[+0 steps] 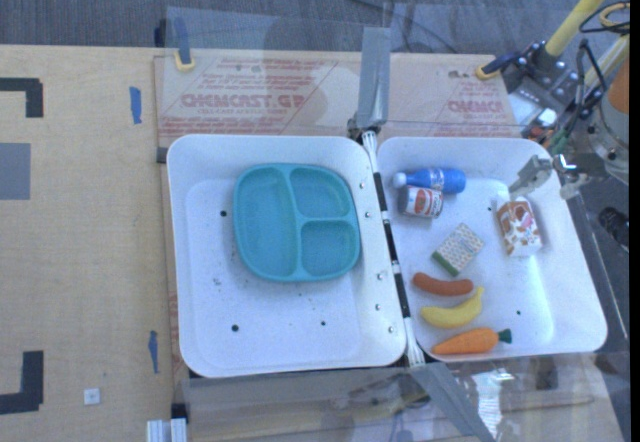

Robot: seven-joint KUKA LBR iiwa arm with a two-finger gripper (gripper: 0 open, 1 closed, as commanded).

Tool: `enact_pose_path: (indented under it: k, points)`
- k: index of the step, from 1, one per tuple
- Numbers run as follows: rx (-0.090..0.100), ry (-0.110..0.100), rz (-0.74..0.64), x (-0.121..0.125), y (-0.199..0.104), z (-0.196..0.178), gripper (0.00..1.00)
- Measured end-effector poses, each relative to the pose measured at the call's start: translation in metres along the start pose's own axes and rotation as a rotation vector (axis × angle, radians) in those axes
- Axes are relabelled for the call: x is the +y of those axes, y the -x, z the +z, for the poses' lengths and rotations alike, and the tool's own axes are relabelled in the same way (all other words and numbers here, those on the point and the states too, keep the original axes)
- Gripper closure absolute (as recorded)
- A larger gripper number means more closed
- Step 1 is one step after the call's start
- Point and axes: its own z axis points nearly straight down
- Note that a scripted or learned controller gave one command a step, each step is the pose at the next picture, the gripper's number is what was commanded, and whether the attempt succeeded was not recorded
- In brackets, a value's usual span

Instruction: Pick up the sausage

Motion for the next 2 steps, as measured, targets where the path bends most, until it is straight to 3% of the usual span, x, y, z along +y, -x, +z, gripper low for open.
enact_pose_path:
  k: [1, 2]
  points:
    - [0.005, 0.008, 0.028, -0.0026, 0.0027, 0.0995, 0.0]
    - [-0.001, 0.006, 0.031, -0.0042, 0.0067, 0.0907, 1.0]
